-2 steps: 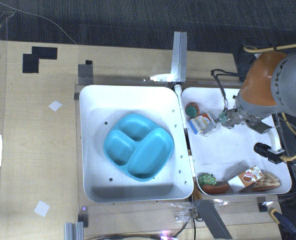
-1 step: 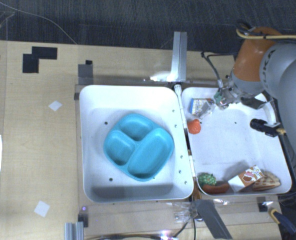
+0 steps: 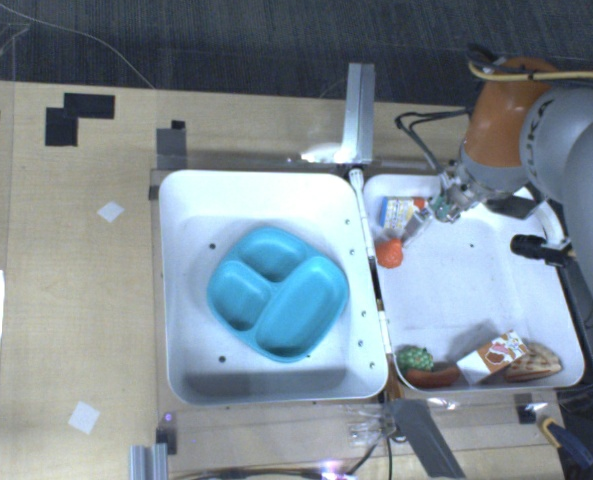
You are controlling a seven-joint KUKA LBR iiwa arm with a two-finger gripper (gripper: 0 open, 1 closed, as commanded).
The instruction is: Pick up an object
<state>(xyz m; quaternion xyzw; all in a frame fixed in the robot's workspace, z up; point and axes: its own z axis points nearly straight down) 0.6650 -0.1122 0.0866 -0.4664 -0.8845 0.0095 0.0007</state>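
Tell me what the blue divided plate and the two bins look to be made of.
Blue divided plate: likely molded plastic, smooth with a soft sheen; uniform color, rounded compartment walls.
Left bin and right bin: probably thin formed plastic, white and fairly matte; rounded corners, shallow sloped walls. Painted metal cannot be ruled out from this view.

A blue divided plate (image 3: 277, 293) lies in the left bin (image 3: 181, 268).

Grey arm (image 3: 574, 138), orange band — seemingly black cables

small packet (image 3: 400, 211) print, perhaps lettering, unreadable
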